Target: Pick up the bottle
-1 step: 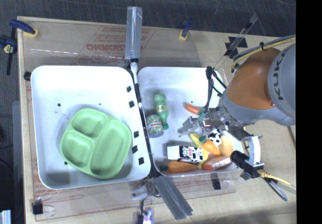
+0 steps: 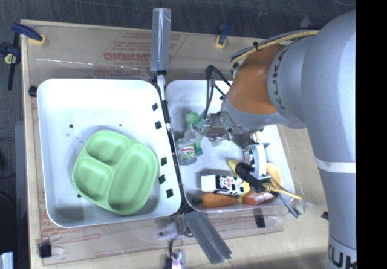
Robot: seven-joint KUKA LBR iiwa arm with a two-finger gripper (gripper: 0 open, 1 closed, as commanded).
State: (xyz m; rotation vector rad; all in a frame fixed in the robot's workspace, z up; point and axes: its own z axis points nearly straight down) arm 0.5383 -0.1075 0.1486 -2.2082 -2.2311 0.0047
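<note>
The gripper (image 2: 210, 128) hangs low over the left part of the right bin (image 2: 284, 141), and from where I stand I cannot tell whether it is open or closed. Just beside it, on its left, the clear bottle (image 2: 188, 144) with a green cap lies along the bin's left wall. Nearer the front edge are a black-and-white box (image 2: 222, 184) and an orange carrot (image 2: 219, 200), while a green divided plate (image 2: 115, 171) sits in the left bin (image 2: 54, 104).
</note>
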